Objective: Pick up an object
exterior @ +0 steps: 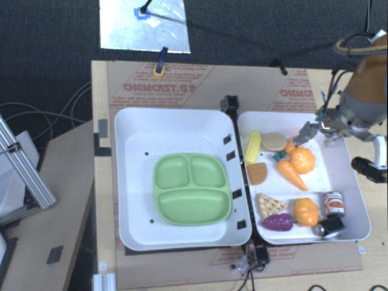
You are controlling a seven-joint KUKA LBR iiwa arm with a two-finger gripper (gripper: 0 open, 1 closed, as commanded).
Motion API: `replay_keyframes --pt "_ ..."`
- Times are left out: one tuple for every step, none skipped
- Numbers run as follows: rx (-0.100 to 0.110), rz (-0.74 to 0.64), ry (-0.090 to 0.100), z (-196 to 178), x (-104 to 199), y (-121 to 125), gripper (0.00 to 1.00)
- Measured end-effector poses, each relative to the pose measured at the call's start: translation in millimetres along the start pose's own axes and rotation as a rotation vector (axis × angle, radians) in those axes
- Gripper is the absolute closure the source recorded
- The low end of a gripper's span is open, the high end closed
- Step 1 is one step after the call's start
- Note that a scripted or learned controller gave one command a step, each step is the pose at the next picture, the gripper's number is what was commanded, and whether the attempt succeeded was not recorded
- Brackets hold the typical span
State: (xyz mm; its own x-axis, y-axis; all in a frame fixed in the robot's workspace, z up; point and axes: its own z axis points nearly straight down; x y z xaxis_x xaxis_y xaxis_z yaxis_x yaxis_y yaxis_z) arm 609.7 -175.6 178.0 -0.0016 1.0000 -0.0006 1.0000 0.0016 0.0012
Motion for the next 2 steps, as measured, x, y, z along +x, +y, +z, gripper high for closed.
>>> replay_keyframes --pt "0.0 -0.002 0.0 42 6 0 0.0" --pt "0.003 0.0 0.001 94 7 1 0.0"
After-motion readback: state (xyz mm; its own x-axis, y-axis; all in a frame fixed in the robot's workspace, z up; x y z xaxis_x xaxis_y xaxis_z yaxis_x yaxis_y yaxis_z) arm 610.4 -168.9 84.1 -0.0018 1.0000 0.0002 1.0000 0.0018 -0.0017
